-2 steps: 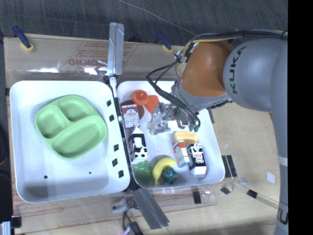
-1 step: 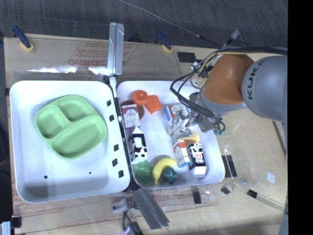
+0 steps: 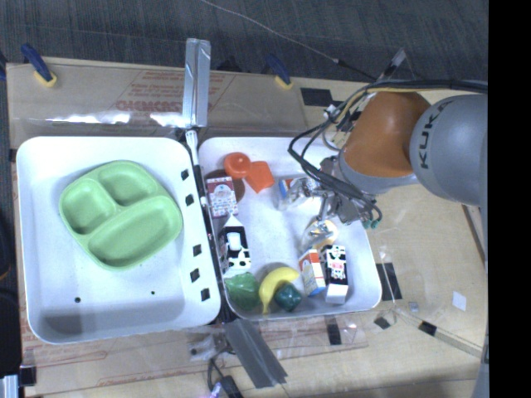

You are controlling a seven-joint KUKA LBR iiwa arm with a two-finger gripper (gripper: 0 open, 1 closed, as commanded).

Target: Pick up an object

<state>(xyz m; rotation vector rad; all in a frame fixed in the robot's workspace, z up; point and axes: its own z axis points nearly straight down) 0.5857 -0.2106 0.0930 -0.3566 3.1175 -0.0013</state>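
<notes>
My gripper [image 3: 309, 204] hangs below the orange-banded wrist [image 3: 377, 135], low over the right part of the right bin [image 3: 274, 149]. Its tip is partly hidden by the wrist and cables. Just below it lie a small orange-and-white carton [image 3: 312, 272] and a white cow-print carton [image 3: 335, 274]. To its left sit an orange cup [image 3: 236, 164] and an orange block [image 3: 260, 177]. Along the bin's left wall are a brown carton [image 3: 221, 196] and a black-and-white carton [image 3: 235, 248]. A yellow banana [image 3: 276, 282] lies by a green item [image 3: 242, 287] at the front.
The left bin [image 3: 50, 305] holds a green divided plate [image 3: 122, 211]. A metal divider [image 3: 197, 81] stands between the bins at the back. Black cables [image 3: 311, 139] loop from the wrist over the right bin. A small dark green object [image 3: 289, 298] sits next to the banana.
</notes>
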